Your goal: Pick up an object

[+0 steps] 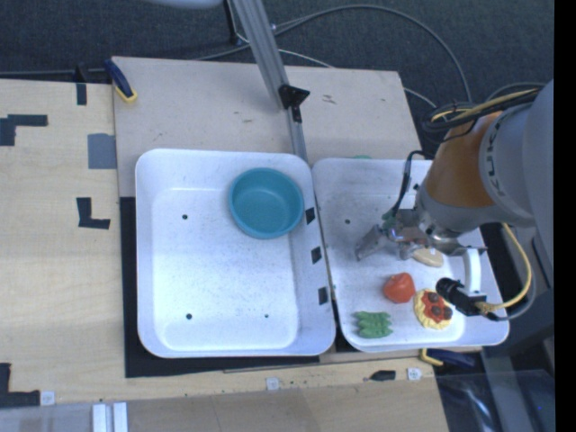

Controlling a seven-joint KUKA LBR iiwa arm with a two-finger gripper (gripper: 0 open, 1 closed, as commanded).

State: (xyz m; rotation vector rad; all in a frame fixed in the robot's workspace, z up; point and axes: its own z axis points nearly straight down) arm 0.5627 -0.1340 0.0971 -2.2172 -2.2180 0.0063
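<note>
Camera view | pincer spread, holding nothing, over right bin | blue bowl in left bin

A dark grey carpeted floor is seen beyond the light wooden tabletop, with black cables trailed across it. Black tape marks are stuck on the wood (far off to the hand's side). A metal pole is angled overhead.
</note>
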